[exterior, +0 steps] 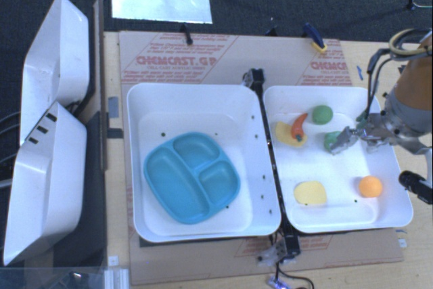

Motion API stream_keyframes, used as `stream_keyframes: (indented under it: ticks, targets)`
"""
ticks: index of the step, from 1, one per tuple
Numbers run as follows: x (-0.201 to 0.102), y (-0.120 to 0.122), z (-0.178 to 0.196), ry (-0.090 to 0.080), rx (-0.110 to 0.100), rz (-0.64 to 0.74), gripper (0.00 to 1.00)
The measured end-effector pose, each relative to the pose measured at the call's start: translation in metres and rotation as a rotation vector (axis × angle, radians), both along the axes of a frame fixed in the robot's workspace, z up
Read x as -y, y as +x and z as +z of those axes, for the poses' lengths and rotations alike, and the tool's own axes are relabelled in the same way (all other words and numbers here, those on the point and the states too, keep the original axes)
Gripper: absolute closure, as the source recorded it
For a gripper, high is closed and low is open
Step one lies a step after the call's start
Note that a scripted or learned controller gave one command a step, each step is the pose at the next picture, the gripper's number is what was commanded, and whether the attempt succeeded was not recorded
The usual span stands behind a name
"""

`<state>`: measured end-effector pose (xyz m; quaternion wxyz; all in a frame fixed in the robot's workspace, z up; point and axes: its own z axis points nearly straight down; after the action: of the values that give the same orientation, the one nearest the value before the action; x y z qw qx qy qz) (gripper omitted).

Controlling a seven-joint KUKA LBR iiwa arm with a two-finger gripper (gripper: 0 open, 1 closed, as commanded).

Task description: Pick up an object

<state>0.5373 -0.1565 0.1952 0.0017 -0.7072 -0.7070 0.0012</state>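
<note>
In the left bin (155, 105) I see a blue divided plate (193, 176). In the right bin (389, 213) lie a yellow piece with an orange pepper (295, 130), a pale yellow disc (310, 193), a green ball (322, 114) and an orange ball (370, 187). My gripper (340, 141) sits against a small green object (331, 140); I cannot tell its grip.

The two bins (196, 97) are white. The divided tray (192, 176) in the left bin is light blue. In the right bin lie a green ball (322, 114), an orange ball (370, 187), a pale yellow piece (310, 193) and an orange-red pepper (298, 124). The bench board (223, 54) is light brown with red print.
</note>
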Motion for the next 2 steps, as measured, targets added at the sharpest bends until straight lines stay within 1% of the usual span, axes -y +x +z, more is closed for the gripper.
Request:
stream_keyframes:
  ticks: [1, 2]
  targets:
    - [0.0, 0.001, 0.002, -0.001, 0.005, 0.001, 0.0]
    - [0.001, 0.0, -0.06, 0.0, 0.0, 0.0, 0.0]
